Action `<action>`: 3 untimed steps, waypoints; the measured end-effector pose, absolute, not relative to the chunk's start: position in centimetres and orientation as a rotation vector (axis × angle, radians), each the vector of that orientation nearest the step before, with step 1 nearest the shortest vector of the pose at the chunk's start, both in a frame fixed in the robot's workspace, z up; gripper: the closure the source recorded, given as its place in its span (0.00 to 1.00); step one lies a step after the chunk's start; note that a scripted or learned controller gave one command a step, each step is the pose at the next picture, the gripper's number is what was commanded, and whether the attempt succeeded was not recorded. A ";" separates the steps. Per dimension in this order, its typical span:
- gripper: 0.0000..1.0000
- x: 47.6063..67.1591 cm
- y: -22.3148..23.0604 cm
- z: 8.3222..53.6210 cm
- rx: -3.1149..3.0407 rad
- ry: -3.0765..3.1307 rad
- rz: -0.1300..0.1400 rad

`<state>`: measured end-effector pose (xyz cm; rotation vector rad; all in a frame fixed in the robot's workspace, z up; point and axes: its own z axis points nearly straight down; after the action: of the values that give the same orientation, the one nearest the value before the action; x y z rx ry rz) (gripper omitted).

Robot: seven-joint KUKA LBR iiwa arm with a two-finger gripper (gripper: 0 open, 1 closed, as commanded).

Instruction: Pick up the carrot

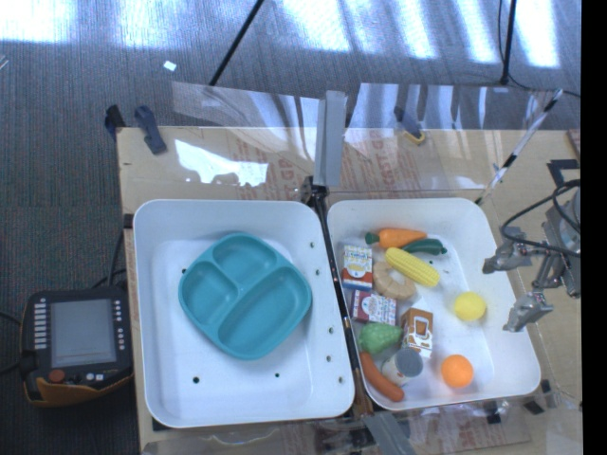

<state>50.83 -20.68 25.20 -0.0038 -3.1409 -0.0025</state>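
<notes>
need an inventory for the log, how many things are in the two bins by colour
Orange: 3, tapered carrot, round orange fruit, sausage-like piece
Yellow: 2, corn cob, round lemon
Green: 2, dark cucumber, leafy lettuce
Teal: 1, divided plate
Tan: 1, bagel ring
Printed boxes: 3
Grey can: 1
Total: 13

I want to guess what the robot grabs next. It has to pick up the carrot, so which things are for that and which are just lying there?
For the job:
carrot
gripper
right bin

Just lying about:
corn cob
lemon
orange
sausage
teal plate
left bin
</notes>
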 end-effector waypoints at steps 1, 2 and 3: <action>0.00 47.7 -16.4 32.0 0.322 -3.129 0.000; 0.00 48.3 -12.5 13.9 0.489 -3.094 -0.010; 0.00 50.1 -13.5 35.0 0.332 -3.133 0.003</action>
<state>50.08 -13.48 35.01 0.3321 -3.1332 0.0030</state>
